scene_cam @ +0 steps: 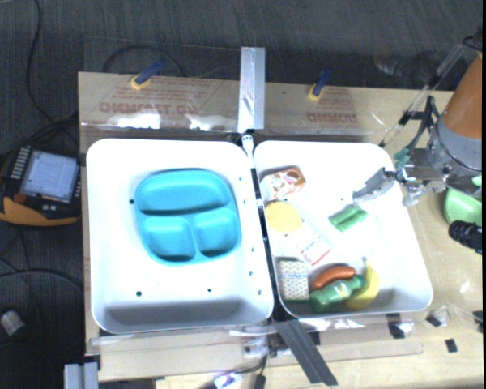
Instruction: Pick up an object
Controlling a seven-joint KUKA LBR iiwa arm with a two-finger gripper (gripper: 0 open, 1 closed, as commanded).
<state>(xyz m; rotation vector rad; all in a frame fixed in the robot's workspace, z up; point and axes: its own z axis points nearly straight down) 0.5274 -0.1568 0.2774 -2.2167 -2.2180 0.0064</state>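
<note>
A dark grey carpeted floor (81, 14) surrounds a pale wooden bench (364, 104). Thin cables (16, 23) trail across the carpet at upper left. A small device with a lit screen (44, 177) lies on the floor left of the bench, perhaps a handheld controller. Blue and yellow clamps (146, 74) grip the bench's far edge.

The arm (462, 112) is cut off at the three o'clock edge. How its jaws stand is too blurred to tell. At the right bin's (405, 217) six o'clock, small items (340, 286) overlap, partly hiding each other; the packet labels (282, 183) are unreadable.
</note>
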